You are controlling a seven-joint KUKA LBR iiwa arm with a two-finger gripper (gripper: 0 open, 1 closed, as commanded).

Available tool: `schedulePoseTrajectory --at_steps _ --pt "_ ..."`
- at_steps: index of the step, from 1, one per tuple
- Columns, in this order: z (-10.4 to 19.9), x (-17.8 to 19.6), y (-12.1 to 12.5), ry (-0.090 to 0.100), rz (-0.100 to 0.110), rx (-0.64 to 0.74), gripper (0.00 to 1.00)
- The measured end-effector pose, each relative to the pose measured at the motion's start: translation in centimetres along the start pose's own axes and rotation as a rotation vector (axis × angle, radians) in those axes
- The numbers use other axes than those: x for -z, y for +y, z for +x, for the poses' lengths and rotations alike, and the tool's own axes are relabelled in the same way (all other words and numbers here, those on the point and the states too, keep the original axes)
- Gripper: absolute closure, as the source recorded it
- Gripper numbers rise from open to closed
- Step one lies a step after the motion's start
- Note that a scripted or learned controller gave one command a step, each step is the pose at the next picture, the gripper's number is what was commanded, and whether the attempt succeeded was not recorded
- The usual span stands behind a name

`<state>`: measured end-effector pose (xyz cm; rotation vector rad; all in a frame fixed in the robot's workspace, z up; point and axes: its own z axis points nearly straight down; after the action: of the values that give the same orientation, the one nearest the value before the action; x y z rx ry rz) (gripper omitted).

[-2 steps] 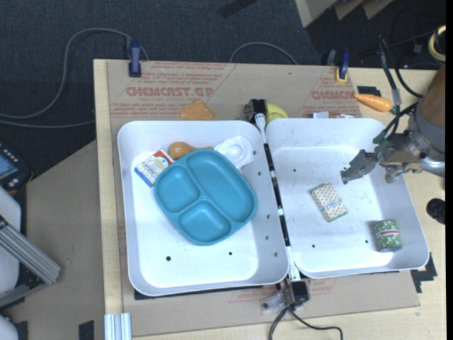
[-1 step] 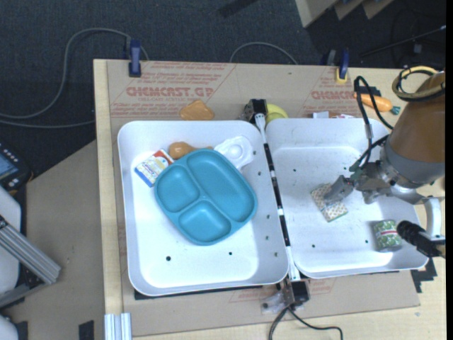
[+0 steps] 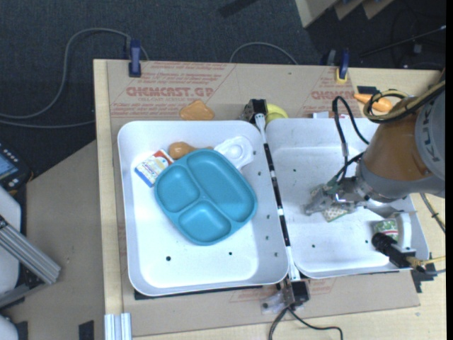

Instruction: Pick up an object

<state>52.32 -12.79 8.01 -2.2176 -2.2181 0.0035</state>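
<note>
My gripper (image 3: 324,202) is low over the middle of the right bin (image 3: 311,253), with the grey arm and its orange band coming in from the right. A small tan object (image 3: 333,214) lies on the bin floor right beneath the gripper's tip and is partly hidden by it. I cannot tell whether they touch. Near the bin's right wall lies a small green and white object (image 3: 386,227). The left bin (image 3: 141,253) holds a blue divided plate (image 3: 205,195), a small white, blue and red box (image 3: 152,167), an orange-brown lump (image 3: 180,149) and a white plastic piece (image 3: 235,149).
An orange object (image 3: 196,110) and a yellow object (image 3: 276,112) lie on the bench just behind the bins. The rims of the two bins meet at a clamped middle divider (image 3: 276,197). Cables run over the right bin's back edge.
</note>
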Motion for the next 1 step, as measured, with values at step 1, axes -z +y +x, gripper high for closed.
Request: schedulePoseTrajectory --at_steps 1 --pt "-0.09 1.45 0.12 -0.002 -0.007 -0.001 1.0"
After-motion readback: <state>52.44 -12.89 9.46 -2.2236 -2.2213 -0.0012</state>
